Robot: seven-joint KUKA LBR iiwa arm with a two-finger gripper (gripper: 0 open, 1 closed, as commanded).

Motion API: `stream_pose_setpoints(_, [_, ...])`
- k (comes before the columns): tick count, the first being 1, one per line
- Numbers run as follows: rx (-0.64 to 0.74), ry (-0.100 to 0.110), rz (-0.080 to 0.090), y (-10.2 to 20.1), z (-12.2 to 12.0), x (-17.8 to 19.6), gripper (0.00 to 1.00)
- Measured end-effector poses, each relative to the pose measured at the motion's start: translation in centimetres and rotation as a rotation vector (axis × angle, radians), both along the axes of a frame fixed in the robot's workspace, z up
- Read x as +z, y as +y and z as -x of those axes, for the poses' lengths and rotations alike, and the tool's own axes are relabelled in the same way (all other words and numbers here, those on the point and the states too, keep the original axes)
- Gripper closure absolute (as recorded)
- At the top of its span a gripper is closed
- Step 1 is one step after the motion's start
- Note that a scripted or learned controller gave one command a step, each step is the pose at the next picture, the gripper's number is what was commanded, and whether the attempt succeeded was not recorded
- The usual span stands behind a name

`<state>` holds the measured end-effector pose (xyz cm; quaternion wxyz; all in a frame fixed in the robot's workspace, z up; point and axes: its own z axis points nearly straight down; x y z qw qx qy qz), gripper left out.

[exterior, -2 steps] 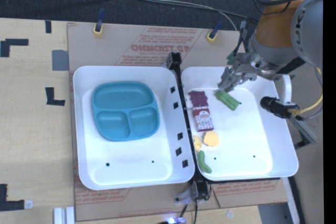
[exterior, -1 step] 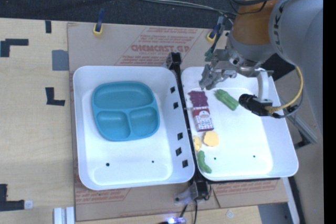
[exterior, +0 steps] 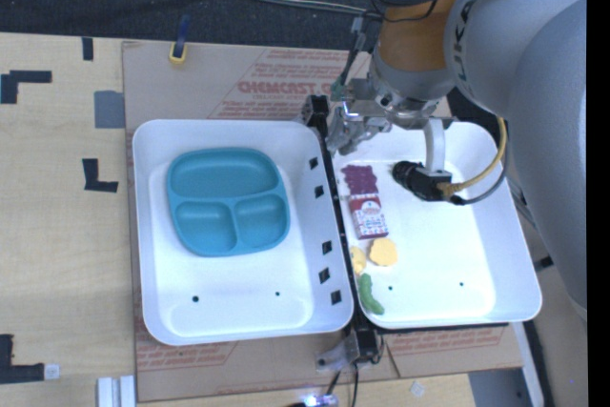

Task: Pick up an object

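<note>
The left bin (exterior: pixel 152 234) holds a blue divided plate (exterior: pixel 229 201), which lies flat in its upper half, well to the left of the ridge (exterior: pixel 329 224) where the two bins meet. Nothing else lies in that bin, and the plate is broad and shallow — a poor thing for two fingers to close on.

Just right of that ridge, in the right bin (exterior: pixel 477 243), a short row of small items runs down along the wall: a dark purple packet (exterior: pixel 359 176) at the top, a red and white packet (exterior: pixel 370 215) touching it below, then a yellow piece (exterior: pixel 382 252) with a smaller pale yellow bit (exterior: pixel 357 259) beside it, and a green piece (exterior: pixel 369 295) nearest the front edge. Any of these could be the object to pick up.

The gripper (exterior: pixel 349 131) hangs above the top of the ridge, just above the purple packet. Its fingers are lost among the dark metal of the wrist, so whether they stand wide or narrow cannot be told, and nothing is seen between them.

To do the step well, the arm would likely come straight down on one item — the purple packet is nearest — with the fingers set across its short width and kept off the bin wall, since the row sits tight against the ridge. Further right, a black cylinder (exterior: pixel 421 179) and a yellow cable (exterior: pixel 486 174) hang off the wrist over the bin floor.
</note>
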<state>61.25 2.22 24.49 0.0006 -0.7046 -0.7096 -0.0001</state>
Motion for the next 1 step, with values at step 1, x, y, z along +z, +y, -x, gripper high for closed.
stream_pose_setpoints(1, [-0.002, 0.003, 0.002, 4.89, -0.31, -1.66, 1.0])
